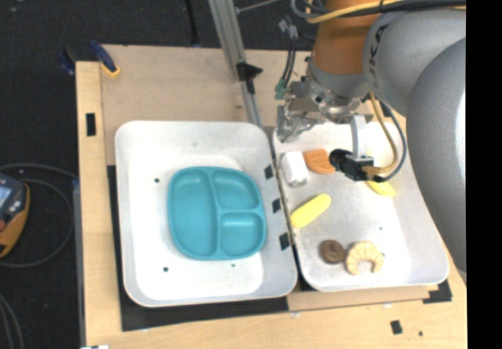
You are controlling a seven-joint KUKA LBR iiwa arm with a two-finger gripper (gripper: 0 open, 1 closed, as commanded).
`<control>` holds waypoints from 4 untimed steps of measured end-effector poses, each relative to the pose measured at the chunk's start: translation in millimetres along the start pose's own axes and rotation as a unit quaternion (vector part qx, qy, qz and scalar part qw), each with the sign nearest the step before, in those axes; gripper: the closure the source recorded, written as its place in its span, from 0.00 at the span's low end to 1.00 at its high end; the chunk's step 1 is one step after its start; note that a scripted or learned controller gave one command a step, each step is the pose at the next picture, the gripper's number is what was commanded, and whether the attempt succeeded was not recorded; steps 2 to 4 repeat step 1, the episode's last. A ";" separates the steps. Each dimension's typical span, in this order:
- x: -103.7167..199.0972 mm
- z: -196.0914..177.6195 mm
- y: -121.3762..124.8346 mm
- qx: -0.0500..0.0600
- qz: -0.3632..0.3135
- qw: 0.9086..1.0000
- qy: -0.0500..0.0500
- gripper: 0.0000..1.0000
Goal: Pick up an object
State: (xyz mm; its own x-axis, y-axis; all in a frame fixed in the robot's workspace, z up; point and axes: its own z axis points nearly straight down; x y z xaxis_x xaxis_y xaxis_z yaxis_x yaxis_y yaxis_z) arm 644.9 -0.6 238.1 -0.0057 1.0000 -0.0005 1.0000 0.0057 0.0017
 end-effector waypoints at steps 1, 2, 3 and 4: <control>48.3 -3.7 0.0 0.000 -0.001 1.000 0.001 1.00; 48.3 -3.7 0.0 0.000 -0.001 1.000 0.001 1.00; 48.3 -3.7 0.0 0.000 -0.001 1.000 0.001 1.00; 48.3 -3.7 0.0 0.000 -0.001 1.000 0.001 1.00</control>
